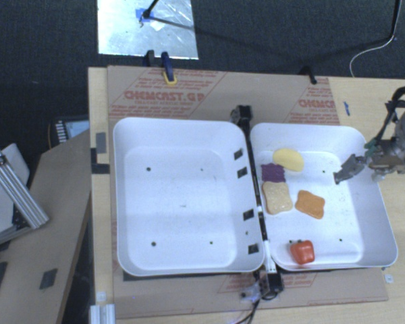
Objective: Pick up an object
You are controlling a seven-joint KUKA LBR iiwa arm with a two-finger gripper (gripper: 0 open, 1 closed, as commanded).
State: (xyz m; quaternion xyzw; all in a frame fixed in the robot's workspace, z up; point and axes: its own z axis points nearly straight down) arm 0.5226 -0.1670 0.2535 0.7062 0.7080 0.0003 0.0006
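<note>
While the pincer (345, 173) is hovering over the right bin (374, 248) (whether spread or closed, I cannot tell), nothing is getting lifted: the orange piece (310, 204) is lying untouched nearby.

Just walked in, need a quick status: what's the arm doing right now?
The arm's gripper hangs over the right edge of the right bin with nothing between its fingers. All the objects lie in that bin: a yellow piece, a purple piece, a tan bread-like slice, an orange piece and a red tomato-like item near the front wall. Nothing has been picked up yet. The gripper is apart from every item, nearest the orange and yellow ones.
</note>
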